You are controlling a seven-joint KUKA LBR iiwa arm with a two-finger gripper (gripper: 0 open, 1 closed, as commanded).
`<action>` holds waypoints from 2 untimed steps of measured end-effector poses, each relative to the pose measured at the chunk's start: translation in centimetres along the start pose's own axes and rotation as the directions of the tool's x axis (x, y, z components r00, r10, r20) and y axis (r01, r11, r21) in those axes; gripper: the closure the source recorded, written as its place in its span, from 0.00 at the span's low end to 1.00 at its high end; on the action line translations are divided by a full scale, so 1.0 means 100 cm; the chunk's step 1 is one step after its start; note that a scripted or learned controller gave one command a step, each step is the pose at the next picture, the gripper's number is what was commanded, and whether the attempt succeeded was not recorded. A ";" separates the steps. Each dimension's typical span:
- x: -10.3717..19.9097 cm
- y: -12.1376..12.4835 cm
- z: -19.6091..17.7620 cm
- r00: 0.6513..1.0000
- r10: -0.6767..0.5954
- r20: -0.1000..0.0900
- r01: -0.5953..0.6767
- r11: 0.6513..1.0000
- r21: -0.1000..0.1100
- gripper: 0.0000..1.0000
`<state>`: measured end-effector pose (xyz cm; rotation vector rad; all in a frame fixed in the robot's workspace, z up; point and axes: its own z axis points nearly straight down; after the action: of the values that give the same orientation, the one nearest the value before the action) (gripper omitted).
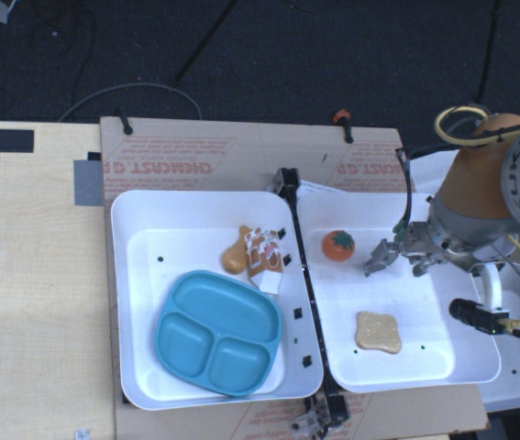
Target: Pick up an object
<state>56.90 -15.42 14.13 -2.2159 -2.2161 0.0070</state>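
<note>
While the arm (pixel 480 186) reaches in from the right, gripper (pixel 381 259) sits over the right bin (pixel 425 365), fingers parted, nothing between them. Orange tomato-like ball (pixel 337 245) lies just left of it; tan toast-shaped piece (pixel 378 332) nearer the front. Left bin (pixel 136 246) holds blue divided plate (pixel 218 331) and small brown and white items (pixel 254 251). Bins rest on cardboard (pixel 241 159) over a light wood bench (pixel 30 291); dark floor with cables (pixel 149 90) behind.
</note>
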 end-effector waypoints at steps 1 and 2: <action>0.001 -0.001 0.054 1.000 0.001 0.000 -0.001 1.000 -0.001 0.00; 0.000 0.000 0.041 1.000 0.005 0.001 -0.005 1.000 -0.003 1.00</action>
<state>56.82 -15.42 10.02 -2.2233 -2.2125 0.0041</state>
